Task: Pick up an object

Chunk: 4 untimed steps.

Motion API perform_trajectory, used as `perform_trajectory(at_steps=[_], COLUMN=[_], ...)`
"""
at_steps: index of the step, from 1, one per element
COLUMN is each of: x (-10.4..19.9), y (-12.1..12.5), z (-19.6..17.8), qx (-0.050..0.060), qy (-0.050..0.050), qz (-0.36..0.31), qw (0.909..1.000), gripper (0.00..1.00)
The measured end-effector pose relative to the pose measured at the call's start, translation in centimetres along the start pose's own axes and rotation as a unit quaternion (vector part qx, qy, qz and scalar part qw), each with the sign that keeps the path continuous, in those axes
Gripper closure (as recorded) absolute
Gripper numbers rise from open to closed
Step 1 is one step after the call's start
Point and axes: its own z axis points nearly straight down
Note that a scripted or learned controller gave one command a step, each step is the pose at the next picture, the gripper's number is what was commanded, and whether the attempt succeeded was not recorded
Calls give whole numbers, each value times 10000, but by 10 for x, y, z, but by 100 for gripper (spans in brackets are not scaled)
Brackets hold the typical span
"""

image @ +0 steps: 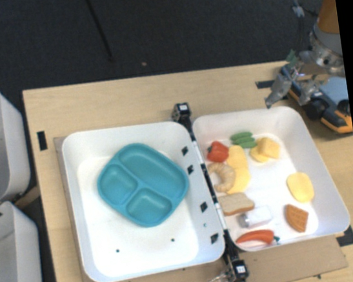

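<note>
Nearest the camera, along the front wall of the right bin [320,169], lie a red pepper [255,239], a small white block [255,217] and a brown wedge [297,218]; just behind them sit a bread slice [236,203] and a flat yellow disc [300,187]. In mid-bin a banana [238,169] lies with its long axis running roughly front to back, touching a pale curled piece [222,175] on its left; farther back stand a red piece [217,151], a green pod [243,139] and a yellow chunk [266,150]. The left bin [87,247] holds a teal divided plate [143,184], set askew. Beyond the right bin's far right corner, over the bare worktop [125,102], hangs the claw [283,86] on the arm [324,31]; at this size and blur it cannot be told whether it is spread or pressed together, and nothing is seen in it. No object is yet lifted, so the task is judged to be at its approach. Every candidate lies forward and leftward of the claw; the yellow chunk and green pod are nearest to it, the pepper farthest. The chunk, blocky and standing apart from its neighbours, appears the likeliest clean grasp.
</note>
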Motion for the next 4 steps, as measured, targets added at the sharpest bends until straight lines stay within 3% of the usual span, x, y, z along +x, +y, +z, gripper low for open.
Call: perform_trajectory(at_steps=[1,4], x=[1,-6], y=[2,-6], z=[-6,167], qx=[-45,-60], qy=[-9,-1], qz=[-16,2], qw=[10000,10000], gripper=[0,0])
